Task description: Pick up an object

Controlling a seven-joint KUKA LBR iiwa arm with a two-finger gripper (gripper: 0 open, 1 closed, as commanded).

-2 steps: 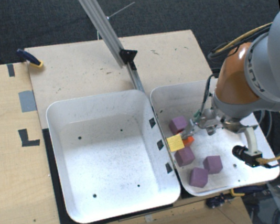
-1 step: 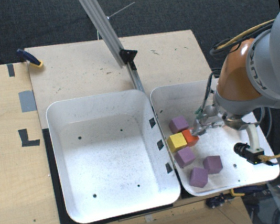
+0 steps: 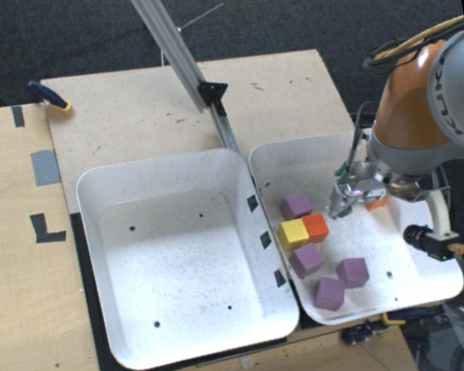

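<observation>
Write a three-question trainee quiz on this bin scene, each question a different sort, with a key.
1. True or false: all the blocks lie in the right bin.
2. How many purple blocks are there?
A. two
B. four
C. six
3. Fill in: the yellow block touches the ______ block on its right side in the view.

Key
1. True. The left bin holds no blocks.
2. B. One purple block sits above the yellow one, one below it, and two more lie nearer the front rim.
3. Orange. The gripper hovers just right of it.
</observation>
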